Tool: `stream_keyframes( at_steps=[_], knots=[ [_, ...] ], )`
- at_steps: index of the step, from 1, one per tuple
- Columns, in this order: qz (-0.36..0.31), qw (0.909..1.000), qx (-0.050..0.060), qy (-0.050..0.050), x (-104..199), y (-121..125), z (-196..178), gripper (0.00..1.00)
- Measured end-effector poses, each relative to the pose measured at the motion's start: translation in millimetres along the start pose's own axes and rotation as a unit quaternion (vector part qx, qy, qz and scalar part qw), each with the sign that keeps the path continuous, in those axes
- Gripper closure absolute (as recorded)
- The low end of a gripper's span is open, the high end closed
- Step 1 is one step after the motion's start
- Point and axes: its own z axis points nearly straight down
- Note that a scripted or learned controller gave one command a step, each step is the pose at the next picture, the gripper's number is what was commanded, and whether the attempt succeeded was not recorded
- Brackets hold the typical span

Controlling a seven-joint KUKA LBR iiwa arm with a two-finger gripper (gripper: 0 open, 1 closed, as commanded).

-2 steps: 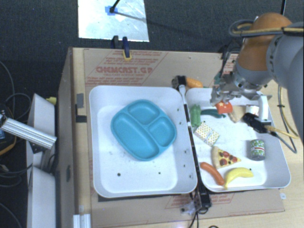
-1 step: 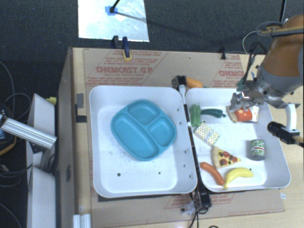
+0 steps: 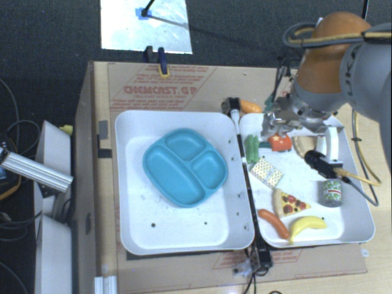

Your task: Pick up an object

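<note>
The gripper (image 3: 274, 129) is hanging low over the upper part of the right bin (image 3: 358, 216), in the right half of the frame. It is touching or almost touching the red-orange toy (image 3: 280, 142); I cannot tell how the jaws are standing. Just left of it a green vegetable (image 3: 252, 148) is lying. Lower in the same bin a pizza slice (image 3: 288, 203), a sausage (image 3: 274, 222) and a banana (image 3: 306, 225) are resting. The left bin (image 3: 131, 225) is holding a blue divided plate (image 3: 185, 166).
</note>
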Motion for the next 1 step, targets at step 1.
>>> stream_keyframes(
  at_steps=[1],
  knots=[
    [0.000, 1.0000, 0.001, -0.001, 17.4, 20.5, 43.6, 1.00]
  ],
)
